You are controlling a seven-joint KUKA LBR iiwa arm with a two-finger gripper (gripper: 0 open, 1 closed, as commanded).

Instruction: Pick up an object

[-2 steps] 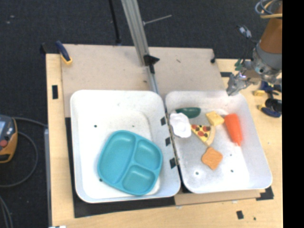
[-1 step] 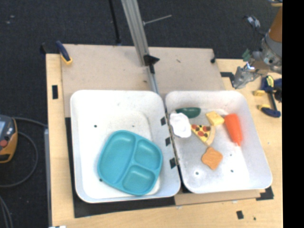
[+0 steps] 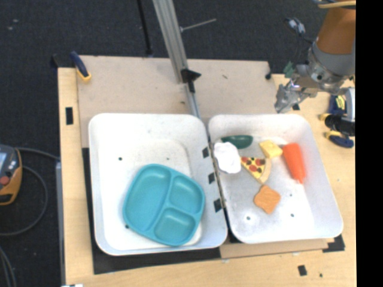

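Note:
The right bin (image 3: pixel 317 220) holds several toy foods: a dark green piece (image 3: pixel 237 140), a white lump (image 3: pixel 227 158), a pizza slice (image 3: pixel 257 167), a small yellow piece (image 3: pixel 270 149), an orange carrot-like piece (image 3: pixel 294 161) and a tan cracker-like piece (image 3: pixel 267 199). My gripper (image 3: pixel 286 100) hangs above the bench just past the right bin's far rim, apart from all of them. Nothing is seen between its fingers.
The left bin (image 3: pixel 108 136) holds a teal divided plate (image 3: pixel 164 204). A metal post (image 3: pixel 173 40) rises behind the bins, where they meet. Tools with blue and yellow handles (image 3: pixel 340 124) lie at the bench's right edge. A clamp (image 3: pixel 79 65) sits at the back left corner.

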